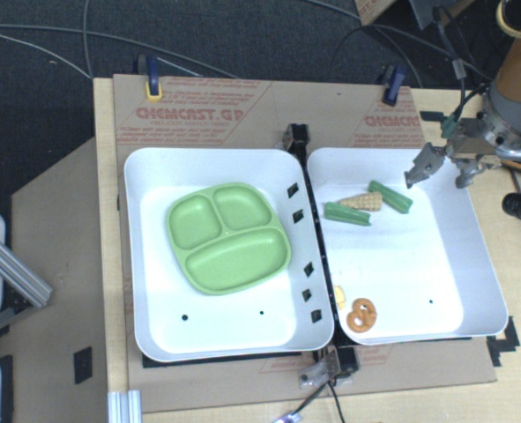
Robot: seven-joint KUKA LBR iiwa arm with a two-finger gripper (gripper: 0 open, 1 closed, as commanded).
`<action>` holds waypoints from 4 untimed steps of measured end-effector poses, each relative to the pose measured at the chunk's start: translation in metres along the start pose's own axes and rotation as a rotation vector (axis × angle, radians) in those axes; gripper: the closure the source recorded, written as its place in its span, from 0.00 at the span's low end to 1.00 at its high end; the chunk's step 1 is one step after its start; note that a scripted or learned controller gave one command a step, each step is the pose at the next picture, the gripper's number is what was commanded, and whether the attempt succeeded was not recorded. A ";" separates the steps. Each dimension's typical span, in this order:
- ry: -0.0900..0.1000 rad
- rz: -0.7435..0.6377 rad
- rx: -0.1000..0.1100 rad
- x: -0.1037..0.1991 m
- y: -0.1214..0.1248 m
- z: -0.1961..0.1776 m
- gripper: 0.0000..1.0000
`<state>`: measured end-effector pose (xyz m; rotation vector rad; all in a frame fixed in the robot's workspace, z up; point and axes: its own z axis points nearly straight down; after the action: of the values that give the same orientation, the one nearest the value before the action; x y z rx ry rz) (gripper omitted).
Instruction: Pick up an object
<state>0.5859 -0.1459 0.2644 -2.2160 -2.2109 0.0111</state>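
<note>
In the right bin [445,263], two green sticks lie near the back: one [346,214] flat at left, one [390,197] slanted at right, with a tan waffle-cone piece [361,203] between them. A small brown pretzel [362,315] rests near the front left, beside a tiny yellow bit [339,298]. My gripper [442,171] hangs over the bin's back right corner, fingers spread apart with nothing between them, right of the slanted green stick.
The left bin [154,315] holds a green divided plate [228,237]. A black divider with clips [306,227] runs between the bins. Blue clamps [153,73] [393,81] grip the cardboard base at the back. Cables trail across the dark floor.
</note>
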 end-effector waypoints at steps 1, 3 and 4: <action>-0.002 -0.003 -0.012 0.000 0.002 -0.007 0.00; -0.001 -0.002 -0.006 -0.004 0.008 0.116 0.00; 0.000 -0.002 -0.007 0.001 0.007 0.159 0.00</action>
<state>0.5905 -0.1448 0.1052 -2.2167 -2.2168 0.0040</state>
